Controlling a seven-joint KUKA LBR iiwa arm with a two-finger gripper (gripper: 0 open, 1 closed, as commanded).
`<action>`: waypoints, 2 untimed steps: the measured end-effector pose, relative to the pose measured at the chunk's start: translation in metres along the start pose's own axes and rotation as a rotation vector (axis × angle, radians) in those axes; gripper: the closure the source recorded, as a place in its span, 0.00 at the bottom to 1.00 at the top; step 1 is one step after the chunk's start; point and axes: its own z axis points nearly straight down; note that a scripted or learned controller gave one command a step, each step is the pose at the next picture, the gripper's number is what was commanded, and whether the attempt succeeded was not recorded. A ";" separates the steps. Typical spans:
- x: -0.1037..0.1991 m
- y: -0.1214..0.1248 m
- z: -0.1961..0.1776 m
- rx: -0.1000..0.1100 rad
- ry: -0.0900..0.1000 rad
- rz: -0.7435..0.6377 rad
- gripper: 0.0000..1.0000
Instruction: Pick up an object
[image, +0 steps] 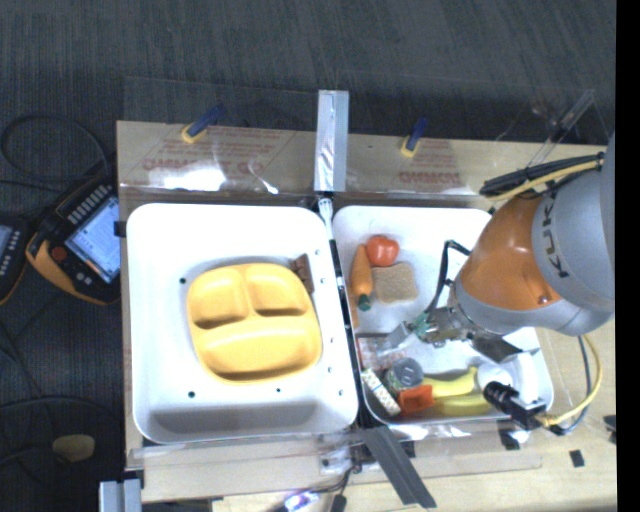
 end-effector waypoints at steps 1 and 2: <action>-0.029 0.062 -0.009 0.029 0.010 -0.192 0.00; -0.005 -0.004 0.011 0.003 -0.003 -0.104 0.00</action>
